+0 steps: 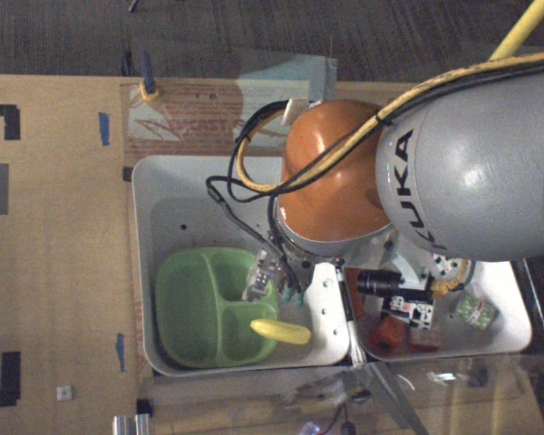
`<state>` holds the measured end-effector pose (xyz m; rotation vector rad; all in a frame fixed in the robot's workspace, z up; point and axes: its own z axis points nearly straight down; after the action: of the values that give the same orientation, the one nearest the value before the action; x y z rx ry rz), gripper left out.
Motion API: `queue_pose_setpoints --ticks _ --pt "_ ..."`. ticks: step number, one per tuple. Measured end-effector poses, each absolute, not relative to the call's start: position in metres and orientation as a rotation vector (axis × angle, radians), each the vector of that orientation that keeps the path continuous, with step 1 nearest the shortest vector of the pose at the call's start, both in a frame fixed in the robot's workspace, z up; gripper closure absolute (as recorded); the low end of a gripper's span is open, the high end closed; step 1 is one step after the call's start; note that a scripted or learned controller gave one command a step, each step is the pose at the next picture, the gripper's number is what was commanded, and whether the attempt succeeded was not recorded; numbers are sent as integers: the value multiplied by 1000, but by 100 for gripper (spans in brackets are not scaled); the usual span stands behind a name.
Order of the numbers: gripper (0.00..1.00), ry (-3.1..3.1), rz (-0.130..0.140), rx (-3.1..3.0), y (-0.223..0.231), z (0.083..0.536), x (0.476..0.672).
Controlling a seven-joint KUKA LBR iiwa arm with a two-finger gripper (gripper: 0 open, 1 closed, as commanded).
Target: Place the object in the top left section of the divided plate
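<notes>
Right now the hand (274,277) hangs over the green divided plate (192,320) in the left bin (150,243); I cannot tell its state from this slant. A yellow banana-like object (281,332) lies just below and right of it, at the plate's lower right rim, long axis running left to right. Reaching the top left section would likely mean carrying it up and leftward across the plate.

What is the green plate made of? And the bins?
The green divided plate looks like smooth moulded plastic: even colour, rounded ridges, soft sheen. The white bin under it also looks like plastic, matte with rounded corners, though painted metal can't be ruled out.
</notes>
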<state>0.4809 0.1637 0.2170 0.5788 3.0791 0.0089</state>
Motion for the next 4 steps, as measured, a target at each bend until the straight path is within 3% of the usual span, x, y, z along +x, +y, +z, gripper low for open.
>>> queue_pose_setpoints --ticks 1,2,3,4 --pt "100 3090 0 566 95 204 480" --pt "100 3140 2 56 154 184 480" --pt "100 3134 4 -98 136 161 536" --pt "100 3139 4 -84 124 144 504"
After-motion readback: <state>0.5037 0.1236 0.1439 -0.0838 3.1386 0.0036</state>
